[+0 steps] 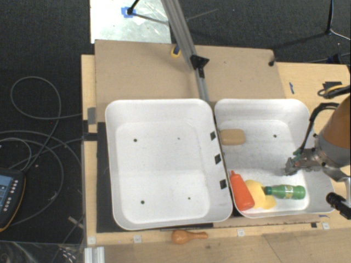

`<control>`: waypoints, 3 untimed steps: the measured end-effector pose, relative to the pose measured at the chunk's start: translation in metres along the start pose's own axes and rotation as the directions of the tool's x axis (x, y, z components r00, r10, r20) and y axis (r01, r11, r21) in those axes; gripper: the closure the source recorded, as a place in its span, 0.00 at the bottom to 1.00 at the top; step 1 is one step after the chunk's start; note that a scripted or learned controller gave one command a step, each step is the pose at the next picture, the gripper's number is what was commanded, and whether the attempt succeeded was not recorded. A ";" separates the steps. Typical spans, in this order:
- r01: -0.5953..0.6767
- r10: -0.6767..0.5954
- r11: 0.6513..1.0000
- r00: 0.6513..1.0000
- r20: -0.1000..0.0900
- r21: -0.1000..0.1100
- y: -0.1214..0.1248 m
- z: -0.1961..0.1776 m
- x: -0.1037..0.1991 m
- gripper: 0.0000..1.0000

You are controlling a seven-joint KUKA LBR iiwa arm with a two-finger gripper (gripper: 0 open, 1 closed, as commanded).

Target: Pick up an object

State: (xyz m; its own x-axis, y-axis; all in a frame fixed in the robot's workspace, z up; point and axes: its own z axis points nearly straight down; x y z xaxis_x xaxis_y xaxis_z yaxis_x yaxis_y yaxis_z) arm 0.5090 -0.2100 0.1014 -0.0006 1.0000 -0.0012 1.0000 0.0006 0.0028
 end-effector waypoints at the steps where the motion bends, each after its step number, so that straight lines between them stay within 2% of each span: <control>1: 0.005 -0.005 1.000 1.000 0.002 -0.005 0.001 -0.062 0.005 1.00; 2: 0.005 -0.005 1.000 1.000 0.002 -0.005 -0.005 -0.121 0.000 1.00; 3: 0.005 -0.005 1.000 1.000 0.001 -0.003 -0.003 -0.151 -0.001 1.00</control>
State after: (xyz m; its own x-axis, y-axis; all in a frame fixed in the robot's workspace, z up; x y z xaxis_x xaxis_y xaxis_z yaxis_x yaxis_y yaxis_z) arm 0.5055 -0.2108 0.2519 -0.0058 1.0000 -0.0021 1.0000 0.0058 0.0055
